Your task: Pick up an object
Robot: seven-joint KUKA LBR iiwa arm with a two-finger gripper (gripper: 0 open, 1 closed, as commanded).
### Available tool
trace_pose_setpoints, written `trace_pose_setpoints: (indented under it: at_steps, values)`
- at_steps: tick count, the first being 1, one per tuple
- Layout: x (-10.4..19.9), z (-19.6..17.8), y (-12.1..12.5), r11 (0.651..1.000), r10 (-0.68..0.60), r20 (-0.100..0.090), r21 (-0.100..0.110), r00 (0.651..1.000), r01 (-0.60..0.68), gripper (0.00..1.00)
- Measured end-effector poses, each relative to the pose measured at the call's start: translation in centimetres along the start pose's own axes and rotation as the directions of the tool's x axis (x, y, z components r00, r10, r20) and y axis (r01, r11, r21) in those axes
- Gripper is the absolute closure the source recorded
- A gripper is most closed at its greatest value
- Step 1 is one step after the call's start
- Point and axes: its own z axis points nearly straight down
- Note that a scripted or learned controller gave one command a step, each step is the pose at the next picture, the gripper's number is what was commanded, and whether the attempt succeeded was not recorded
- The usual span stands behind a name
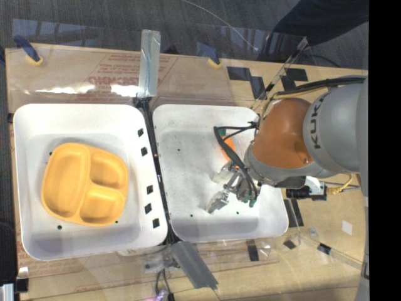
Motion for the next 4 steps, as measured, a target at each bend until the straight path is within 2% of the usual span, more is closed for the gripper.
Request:
trace_pose_setpoints:
  at_steps: [1,2,3,4]
  values:
    - [-5.9,0.0,0.6,0.987,0.161,0.001,-0.001,0.987,-0.161,0.0]
    - [-10.8,-1.8,3.8,0.998,0.055,0.004,-0.001,0.998,-0.055,0.0]
    - [-7.9,0.1,3.3,0.994,0.108,-0.001,0.0,0.994,-0.108,0.0]
    - [-8.6,0.0,11.2,0.963,0.268,-0.02,0.02,0.963,-0.267,0.0]
